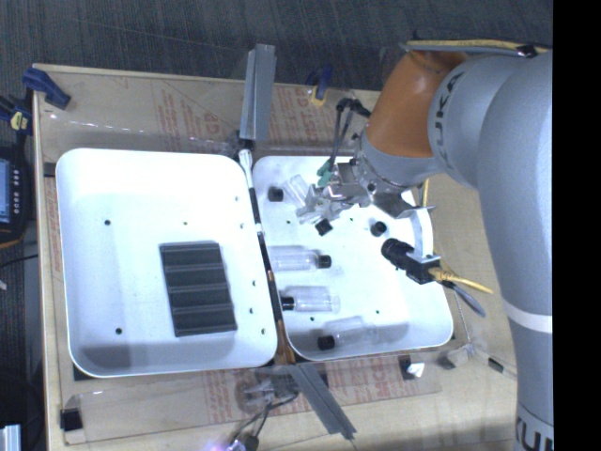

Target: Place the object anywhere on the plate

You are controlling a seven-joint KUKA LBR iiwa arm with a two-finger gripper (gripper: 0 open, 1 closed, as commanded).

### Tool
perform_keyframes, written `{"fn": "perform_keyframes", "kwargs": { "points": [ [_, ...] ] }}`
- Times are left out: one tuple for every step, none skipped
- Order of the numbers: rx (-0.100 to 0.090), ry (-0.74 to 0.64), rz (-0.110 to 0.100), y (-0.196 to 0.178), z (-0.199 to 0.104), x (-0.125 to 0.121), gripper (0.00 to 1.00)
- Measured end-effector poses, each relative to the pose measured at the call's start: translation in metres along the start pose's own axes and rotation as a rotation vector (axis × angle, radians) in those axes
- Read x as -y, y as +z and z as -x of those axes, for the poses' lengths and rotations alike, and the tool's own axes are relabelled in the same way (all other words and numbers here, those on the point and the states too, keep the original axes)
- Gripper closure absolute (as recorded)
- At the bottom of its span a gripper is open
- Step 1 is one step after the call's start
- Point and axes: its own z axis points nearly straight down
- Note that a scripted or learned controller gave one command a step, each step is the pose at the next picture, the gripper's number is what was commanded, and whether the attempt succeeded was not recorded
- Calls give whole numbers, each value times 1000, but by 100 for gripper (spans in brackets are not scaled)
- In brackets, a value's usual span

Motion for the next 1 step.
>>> {"fn": "perform_keyframes", "kwargs": {
  "points": [
    [0, 123, 13, 85, -19, 35, 100]
  ]
}}
